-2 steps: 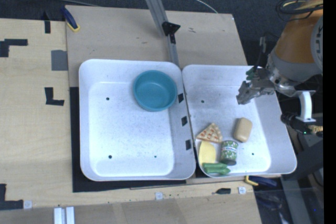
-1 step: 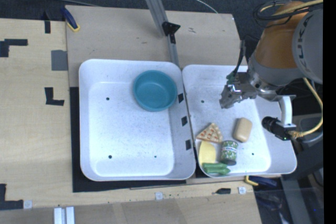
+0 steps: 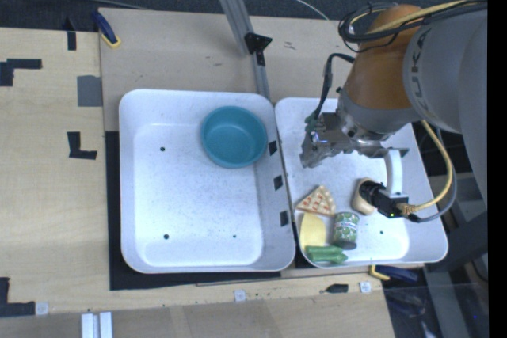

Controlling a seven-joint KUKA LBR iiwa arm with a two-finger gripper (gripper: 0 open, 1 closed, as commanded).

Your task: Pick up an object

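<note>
My gripper (image 3: 314,152) hangs over the upper left part of the right bin (image 3: 420,249), its dark fingers pointing down and left. Nothing shows between them. Below it lies a pizza-slice toy (image 3: 317,201), and under that a yellow block (image 3: 314,230). A green can (image 3: 345,228) stands beside the yellow block, and a green pepper-like piece (image 3: 325,254) lies at the bin's front edge. A brown and cream toy (image 3: 365,195) rests to the right of the pizza slice. The blue bowl (image 3: 234,136) sits in the left bin's upper right part.
The left bin (image 3: 158,202) holds the blue bowl alone. A grey metal pole (image 3: 234,4) slants down from the top to the gap between the bins. The arm's grey and orange body (image 3: 396,67) covers the right bin's upper right. Black cable loops past the bin's right side.
</note>
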